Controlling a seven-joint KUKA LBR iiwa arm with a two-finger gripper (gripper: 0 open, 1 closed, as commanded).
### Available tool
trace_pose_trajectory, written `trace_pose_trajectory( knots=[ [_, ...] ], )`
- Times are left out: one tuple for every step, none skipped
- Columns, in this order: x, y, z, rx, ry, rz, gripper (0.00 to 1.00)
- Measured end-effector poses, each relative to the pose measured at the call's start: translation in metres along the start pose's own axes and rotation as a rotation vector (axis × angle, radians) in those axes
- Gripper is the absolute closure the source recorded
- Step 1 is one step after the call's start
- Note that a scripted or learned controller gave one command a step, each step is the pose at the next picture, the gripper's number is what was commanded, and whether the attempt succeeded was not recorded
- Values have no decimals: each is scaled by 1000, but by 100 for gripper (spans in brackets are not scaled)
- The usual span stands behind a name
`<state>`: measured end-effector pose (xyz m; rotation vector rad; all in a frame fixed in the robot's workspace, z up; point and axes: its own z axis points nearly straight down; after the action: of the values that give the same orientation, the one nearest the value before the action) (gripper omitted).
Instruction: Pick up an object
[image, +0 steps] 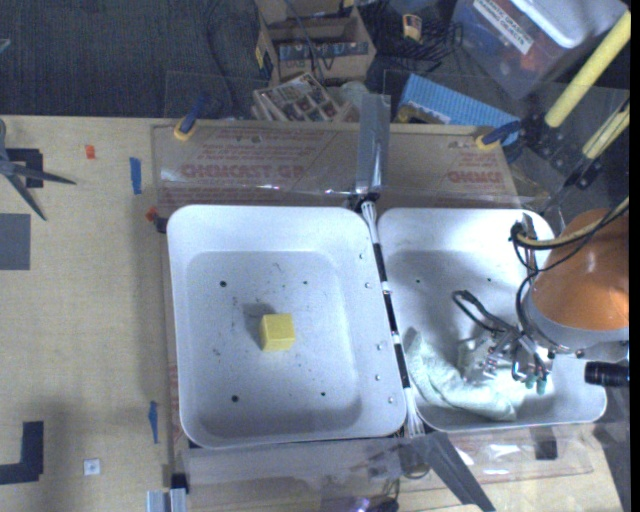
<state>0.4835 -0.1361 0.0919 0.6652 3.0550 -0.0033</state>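
There are two white bins side by side. In the left bin (200, 250) sits one small yellow block (278, 332), a little below the middle, all alone. In the right bin (430, 240) lies a soft white cloth (450, 385), bunched up near the front edge, at about 7 o'clock from the middle of that bin. The arm (590, 285) comes in from the right, with its orange band up high. The gripper (490, 362) hangs low in the right bin, right at the cloth. It looks like it is touching the top of the cloth or just above it, but I cannot tell which. The fingers are a small dark tangle of metal and wires here, so I cannot tell how wide they are or if any cloth is pinched between them. The cloth is the near thing. It spreads from the gripper toward 8 o'clock, and its long side runs from about 10 o'clock to 4 o'clock along the front of the bin. The block is far off at 9 o'clock, over the wall between the bins. So I think the grab is for the cloth, and the gripper would need to push down and close on a fold.
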Motion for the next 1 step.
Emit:
trace_pose_trajectory(
  knots=[
    [1,10,-1,-1,-8,-486,100]
  ],
)
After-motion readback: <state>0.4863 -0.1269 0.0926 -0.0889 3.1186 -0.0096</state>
